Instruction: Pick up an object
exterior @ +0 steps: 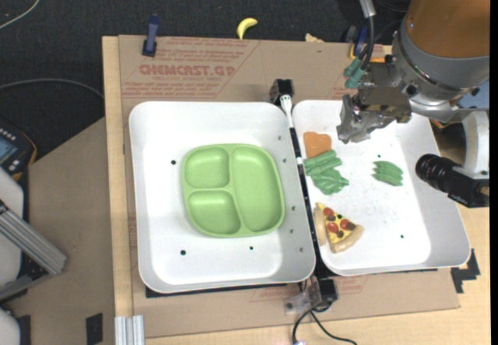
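- The pizza slice [339,228] is seen nearest the camera, lying flat in the right bin [436,250] at about 7 o'clock of that bin, close to the dividing rim.
- A bundle of green pea pods [324,170] is found just above the pizza slice, at about 9 o'clock of the right bin, with an orange piece [315,142] touching its upper end.
- A smaller green pod piece [387,173] is placed near the middle of the right bin, apart from the bundle.
- The left bin [152,180] is occupied by a green divided plate [232,188] with three compartments, set at the bin's centre.
- The tool [352,133] is held over the right bin at about 11 o'clock, just beside the orange piece at its 2 o'clock; nothing is seen between its fingers, and whether they are spread or pressed together cannot be told.
- Both bins are carried on a cardboard sheet [194,67] on the tabletop; a small yellow banana [247,26] is seen on the dark floor at 12 o'clock, beyond the sheet.
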Available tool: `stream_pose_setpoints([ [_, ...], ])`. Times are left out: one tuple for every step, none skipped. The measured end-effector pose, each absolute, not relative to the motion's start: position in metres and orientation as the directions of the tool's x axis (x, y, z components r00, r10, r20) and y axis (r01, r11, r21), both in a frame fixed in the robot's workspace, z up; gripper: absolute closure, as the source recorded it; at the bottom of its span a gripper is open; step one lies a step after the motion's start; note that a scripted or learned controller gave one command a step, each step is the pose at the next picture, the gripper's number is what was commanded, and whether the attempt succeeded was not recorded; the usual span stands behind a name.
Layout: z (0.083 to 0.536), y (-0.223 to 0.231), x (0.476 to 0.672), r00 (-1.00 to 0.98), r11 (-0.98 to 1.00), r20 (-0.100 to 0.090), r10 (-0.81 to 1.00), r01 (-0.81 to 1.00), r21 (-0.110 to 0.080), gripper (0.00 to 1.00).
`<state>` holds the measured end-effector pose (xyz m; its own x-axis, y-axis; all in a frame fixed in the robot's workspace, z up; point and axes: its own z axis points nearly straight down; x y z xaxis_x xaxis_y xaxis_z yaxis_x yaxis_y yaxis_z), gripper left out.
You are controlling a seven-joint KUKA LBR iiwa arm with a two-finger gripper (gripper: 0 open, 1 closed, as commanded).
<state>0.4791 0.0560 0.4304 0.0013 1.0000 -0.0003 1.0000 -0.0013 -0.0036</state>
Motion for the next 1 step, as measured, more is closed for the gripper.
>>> stream_pose_setpoints([
  [0.3106, 0.025, 0.5129, 0.004, -0.005, -0.002, 1.0, 1.0, -0.011, 1.0],
])
